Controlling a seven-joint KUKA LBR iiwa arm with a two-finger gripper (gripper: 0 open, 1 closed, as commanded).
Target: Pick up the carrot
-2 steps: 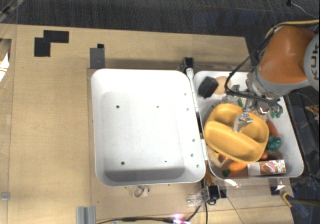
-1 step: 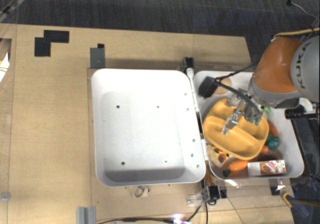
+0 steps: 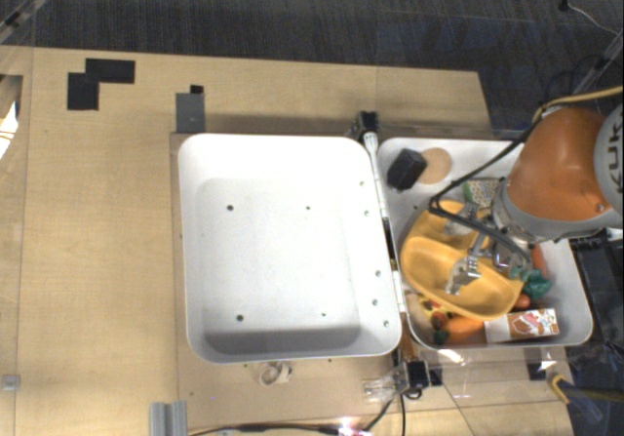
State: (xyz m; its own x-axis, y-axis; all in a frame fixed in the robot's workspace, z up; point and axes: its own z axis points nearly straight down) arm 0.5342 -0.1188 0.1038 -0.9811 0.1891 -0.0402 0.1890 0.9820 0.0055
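The claw (image 3: 468, 273) hangs over the yellow bowl (image 3: 439, 273) in the right bin (image 3: 575, 322); its grip I cannot tell. The carrot (image 3: 466, 329) lies near the bin's front edge.

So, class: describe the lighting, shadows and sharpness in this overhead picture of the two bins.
Camera view: even, soft light; the left bin is bright white with a faint grey shadow along its near wall; the carpet at the top is dark; the end effector and the clutter in the right bin look slightly soft, so small details blur.
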